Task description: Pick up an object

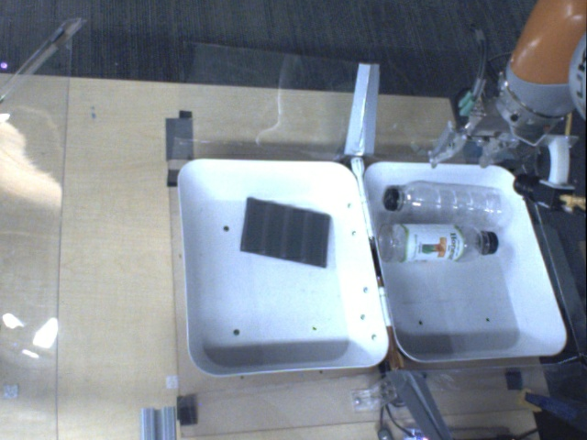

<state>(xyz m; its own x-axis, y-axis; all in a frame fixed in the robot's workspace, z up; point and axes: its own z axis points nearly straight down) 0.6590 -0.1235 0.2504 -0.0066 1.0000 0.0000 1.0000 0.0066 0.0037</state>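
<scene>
I see my hand [447, 151] at the right bin's [477, 324] far rim; its grip I cannot tell. 2 bottles lie below it, nearer me: clear bottle [448, 199] closest, long axis crosswise, labelled bottle [438, 244] just beyond.

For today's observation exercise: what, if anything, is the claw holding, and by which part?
Nothing. The claw hangs over the right bin's far rim, apart from both bottles lying inside.

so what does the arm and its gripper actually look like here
The arm has a rounded orange band above a grey wrist section. Below it sits a cluttered metallic grey gripper with thin pale fingers, a small green part on its side and thin dark cables looping off the top. A white cylindrical piece and black cabling sit beside the wrist.
</scene>
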